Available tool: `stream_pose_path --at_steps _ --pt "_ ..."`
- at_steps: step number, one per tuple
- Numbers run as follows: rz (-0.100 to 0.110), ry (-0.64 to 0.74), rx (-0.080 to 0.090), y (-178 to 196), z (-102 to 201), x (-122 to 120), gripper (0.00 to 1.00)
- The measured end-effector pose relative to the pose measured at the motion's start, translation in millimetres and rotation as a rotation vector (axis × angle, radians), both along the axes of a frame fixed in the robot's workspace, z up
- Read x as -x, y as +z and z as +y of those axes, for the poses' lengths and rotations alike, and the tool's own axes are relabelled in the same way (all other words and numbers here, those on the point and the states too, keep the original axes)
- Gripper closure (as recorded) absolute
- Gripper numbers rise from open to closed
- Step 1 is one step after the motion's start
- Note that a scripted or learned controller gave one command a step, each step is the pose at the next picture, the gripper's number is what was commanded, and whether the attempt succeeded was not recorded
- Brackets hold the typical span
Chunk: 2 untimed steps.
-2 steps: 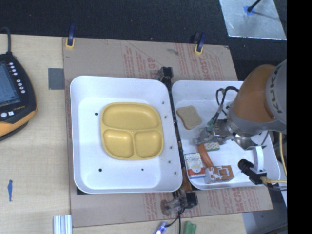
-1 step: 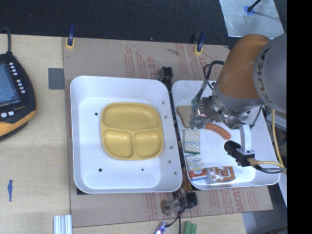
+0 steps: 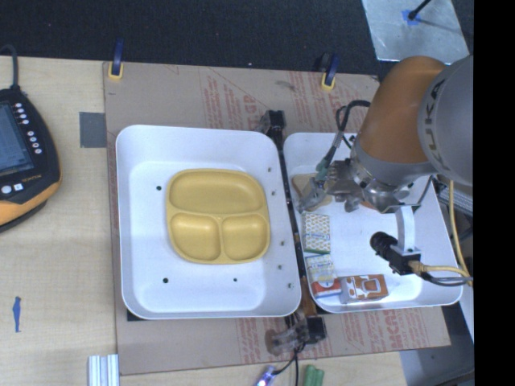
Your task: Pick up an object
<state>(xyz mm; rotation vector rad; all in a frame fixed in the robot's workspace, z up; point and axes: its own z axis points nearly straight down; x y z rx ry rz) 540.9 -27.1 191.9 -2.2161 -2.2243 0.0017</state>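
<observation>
Grey, with an orange band at the wrist: arm (image 3: 406,119) reaching in from the right, bent low over the right bin (image 3: 430,296), wrist turned left toward that bin's far-left corner. Tool (image 3: 320,186) low over that corner, close to the divide between the bins; cannot tell whether wide or narrow, nor whether holding anything. Black fitting (image 3: 390,250) with a yellow cable (image 3: 451,273) hanging off the arm, over the bin's middle.

Things to pick, all along the right bin's left and near sides: patterned packet (image 3: 316,233) just near of the tool, apart from it; red-and-white box (image 3: 322,272) nearer still, hard against the left wall; brown carton (image 3: 364,288) beside it, along the near wall. Bare white floor toward the bin's right half and near-right corner.

Left bin (image 3: 141,159): yellow plate (image 3: 217,215) with three wells at centre, open white margin all round. Both bins on cardboard (image 3: 201,95) on the table (image 3: 56,296); pendant (image 3: 20,163) at far left.
</observation>
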Motion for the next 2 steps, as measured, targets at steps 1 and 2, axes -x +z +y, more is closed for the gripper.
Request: stream_pose_path --at_steps 1,2 --pt "0.000 -0.003 0.001 0 -58 -41 0.00" --pt "0.000 -0.003 0.001 -50 -136 -63 0.00"
